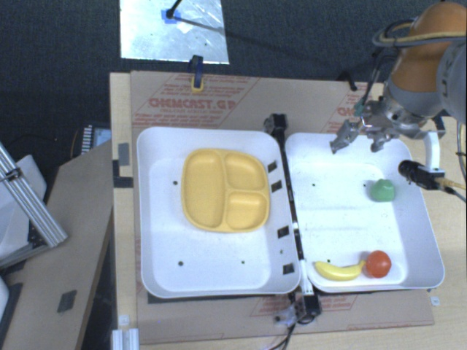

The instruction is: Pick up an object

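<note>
The right bin (328, 210) holds a green round object (381, 190) near its right side, a yellow banana (338, 270) at the front wall and a red-orange ball (377, 264) just right of the banana. My gripper (360, 141) hangs over the back edge of this bin, its two fingers spread apart with nothing between them. It is above and to the left of the green object, well apart from it.
The left bin (157, 268) holds a yellow divided plate (223, 189). A black clamp strip (286, 203) runs between the bins. A shiny foil sheet (174, 20) lies behind the bench. A black cable fitting (418, 173) sticks out by the right bin's edge.
</note>
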Motion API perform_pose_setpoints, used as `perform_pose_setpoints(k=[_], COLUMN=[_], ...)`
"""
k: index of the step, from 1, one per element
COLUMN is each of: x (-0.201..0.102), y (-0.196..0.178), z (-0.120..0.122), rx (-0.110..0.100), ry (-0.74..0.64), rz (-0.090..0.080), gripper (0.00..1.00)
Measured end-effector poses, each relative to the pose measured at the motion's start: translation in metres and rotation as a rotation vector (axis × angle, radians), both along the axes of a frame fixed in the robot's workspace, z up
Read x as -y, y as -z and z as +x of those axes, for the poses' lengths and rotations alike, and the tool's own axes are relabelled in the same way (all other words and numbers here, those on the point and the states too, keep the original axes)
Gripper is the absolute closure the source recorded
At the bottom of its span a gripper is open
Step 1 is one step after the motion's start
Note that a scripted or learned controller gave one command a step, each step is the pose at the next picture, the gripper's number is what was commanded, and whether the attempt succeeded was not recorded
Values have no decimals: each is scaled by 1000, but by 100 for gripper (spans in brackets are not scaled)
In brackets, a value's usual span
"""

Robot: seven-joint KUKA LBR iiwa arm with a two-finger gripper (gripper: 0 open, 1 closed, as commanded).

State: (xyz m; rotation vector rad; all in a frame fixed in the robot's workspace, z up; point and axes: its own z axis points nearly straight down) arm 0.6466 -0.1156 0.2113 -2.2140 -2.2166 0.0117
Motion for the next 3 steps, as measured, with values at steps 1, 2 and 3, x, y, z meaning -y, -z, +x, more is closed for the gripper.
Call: perform_pose_setpoints(k=[1,2,3], x=[0,-2,-13], y=[-8,53,103], z=[3,1,2], rx=[13,12,11], ry=[-2,-1,-5], rz=[-1,-1,-1], gripper=[0,0,0])
